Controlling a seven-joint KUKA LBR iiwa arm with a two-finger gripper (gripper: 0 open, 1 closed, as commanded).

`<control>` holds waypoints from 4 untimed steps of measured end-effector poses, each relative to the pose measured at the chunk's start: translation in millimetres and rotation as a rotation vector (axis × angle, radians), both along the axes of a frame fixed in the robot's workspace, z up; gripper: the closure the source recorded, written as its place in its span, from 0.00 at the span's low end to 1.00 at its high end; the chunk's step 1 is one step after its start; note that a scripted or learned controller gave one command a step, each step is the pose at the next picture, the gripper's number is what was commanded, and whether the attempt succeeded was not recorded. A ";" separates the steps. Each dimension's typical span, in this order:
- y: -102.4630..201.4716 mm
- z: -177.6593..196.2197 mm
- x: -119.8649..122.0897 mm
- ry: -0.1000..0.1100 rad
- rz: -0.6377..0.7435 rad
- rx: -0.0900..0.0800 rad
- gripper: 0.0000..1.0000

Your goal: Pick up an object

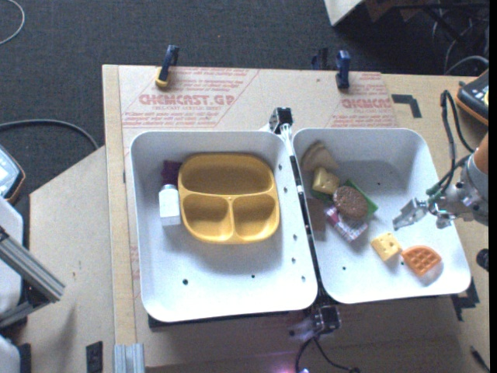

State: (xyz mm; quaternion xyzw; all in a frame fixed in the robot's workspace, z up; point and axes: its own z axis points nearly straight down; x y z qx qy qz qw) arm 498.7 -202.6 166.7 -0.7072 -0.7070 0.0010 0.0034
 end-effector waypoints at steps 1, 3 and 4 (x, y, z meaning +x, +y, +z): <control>1.9 -63.6 -0.9 -0.001 -0.001 0.000 0.00; -0.6 -66.0 4.3 -0.023 -0.002 -0.011 1.00; -6.2 -3.0 5.2 -0.013 0.001 -0.007 1.00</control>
